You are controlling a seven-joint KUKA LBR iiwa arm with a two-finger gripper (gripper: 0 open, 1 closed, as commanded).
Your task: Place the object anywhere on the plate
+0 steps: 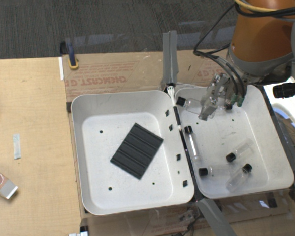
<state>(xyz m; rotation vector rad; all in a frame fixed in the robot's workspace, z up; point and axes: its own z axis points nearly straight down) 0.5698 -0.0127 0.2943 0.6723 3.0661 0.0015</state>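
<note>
One arm angles down-left, jaws over the right bin.

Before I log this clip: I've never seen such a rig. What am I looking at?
One camera looks down at a slant on a bench with two white bins. The grey and orange arm reaches in from the right; its gripper hangs over the right bin, nothing visibly between its fingers. That bin holds small clear vials with black caps. The left bin holds a dark ribbed plate, lying flat at an angle. No vial is on the plate yet.
</note>
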